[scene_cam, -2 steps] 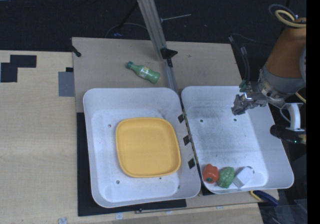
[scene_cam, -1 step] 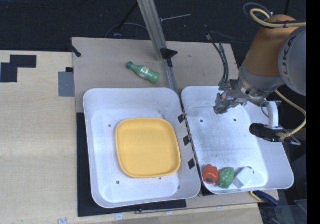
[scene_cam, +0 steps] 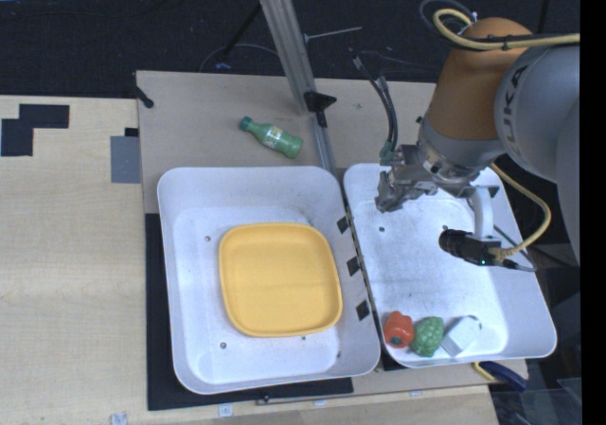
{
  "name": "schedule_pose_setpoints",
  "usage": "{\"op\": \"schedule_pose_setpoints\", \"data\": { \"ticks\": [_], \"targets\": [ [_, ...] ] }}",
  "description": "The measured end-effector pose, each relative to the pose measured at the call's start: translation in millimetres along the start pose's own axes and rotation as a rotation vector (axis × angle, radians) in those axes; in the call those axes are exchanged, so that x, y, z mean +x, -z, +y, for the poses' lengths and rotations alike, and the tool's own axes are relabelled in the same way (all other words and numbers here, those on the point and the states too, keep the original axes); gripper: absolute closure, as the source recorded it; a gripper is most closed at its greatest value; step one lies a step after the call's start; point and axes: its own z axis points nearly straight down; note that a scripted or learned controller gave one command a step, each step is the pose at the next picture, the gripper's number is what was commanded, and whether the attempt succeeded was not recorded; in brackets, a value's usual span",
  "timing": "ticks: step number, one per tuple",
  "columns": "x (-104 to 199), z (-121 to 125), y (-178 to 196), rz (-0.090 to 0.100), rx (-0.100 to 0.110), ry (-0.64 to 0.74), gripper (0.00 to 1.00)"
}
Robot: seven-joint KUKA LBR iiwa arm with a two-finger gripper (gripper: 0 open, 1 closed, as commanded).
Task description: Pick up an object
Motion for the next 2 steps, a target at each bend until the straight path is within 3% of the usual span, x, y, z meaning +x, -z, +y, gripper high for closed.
{"op": "schedule_pose_setpoints", "data": {
  "ticks": [2],
  "targets": [
    [107,0,22,-0.002,0.000,-0.001,1.00]
  ]
}}
